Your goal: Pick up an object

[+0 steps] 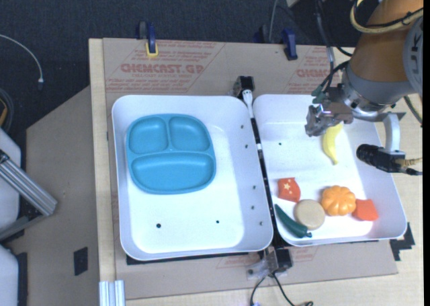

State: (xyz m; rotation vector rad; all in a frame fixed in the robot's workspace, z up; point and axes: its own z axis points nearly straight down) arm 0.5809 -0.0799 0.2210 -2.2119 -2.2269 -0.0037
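You have the gripper (321, 123) over the far half of the right bin (295, 160). That bin's far wall is close behind the jaws, and its outer wall is off to their right, past the arm. Left of the jaws the white floor is bare all the way to the rim shared with the left bin (201, 220); that is your widest open room.

Toward the camera from the jaws the floor is bare for a stretch, then the near rim is crowded. There you have a red piece (289, 189), a beige round (310, 213), a green pod (289, 220) lying toward the near-left corner, an orange pumpkin (337, 200) and an orange-red piece (367, 210). All are well apart from the jaws.

The yellow banana (331, 144) lies just beside the jaws, on their near-right side, with its upper end right at the gripper. You cannot tell whether they touch, and this view does not show how far the jaws are open.

Beyond the shared rim, well left of the jaws, a blue divided plate (171, 152) lies in the left bin.
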